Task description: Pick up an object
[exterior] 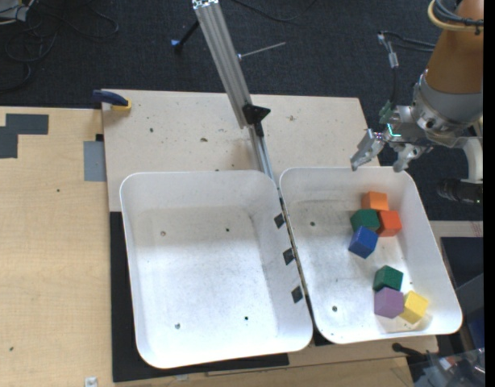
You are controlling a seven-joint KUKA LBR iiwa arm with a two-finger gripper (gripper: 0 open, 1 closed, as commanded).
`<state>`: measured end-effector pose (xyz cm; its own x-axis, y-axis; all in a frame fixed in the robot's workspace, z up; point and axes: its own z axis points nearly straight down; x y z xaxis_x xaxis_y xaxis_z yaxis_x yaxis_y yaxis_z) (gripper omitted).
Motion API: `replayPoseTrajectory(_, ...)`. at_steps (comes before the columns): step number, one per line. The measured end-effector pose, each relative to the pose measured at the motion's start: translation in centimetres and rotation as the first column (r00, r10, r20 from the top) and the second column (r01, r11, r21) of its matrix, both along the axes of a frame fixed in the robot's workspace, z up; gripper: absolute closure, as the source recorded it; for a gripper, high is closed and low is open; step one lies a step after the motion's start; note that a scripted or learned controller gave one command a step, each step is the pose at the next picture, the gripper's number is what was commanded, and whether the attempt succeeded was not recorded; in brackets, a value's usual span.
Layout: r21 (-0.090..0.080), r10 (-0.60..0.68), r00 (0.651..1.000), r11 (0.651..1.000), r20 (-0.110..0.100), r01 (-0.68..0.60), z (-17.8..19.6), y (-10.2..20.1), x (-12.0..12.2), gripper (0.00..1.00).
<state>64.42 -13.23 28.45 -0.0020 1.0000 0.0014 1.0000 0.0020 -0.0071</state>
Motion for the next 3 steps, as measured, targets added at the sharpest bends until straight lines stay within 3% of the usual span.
replayPoseTrajectory(1, -0.001, 0.002, 1.0, 1.0, 0.004, -0.002, 0.3, 0.0, 0.1, 0.0)
replayPoseTrajectory(3, 0.0, -0.003, 1.0, 1.0, -0.001, 0.003, -10.9, 0.6, -0.3, 0.0)
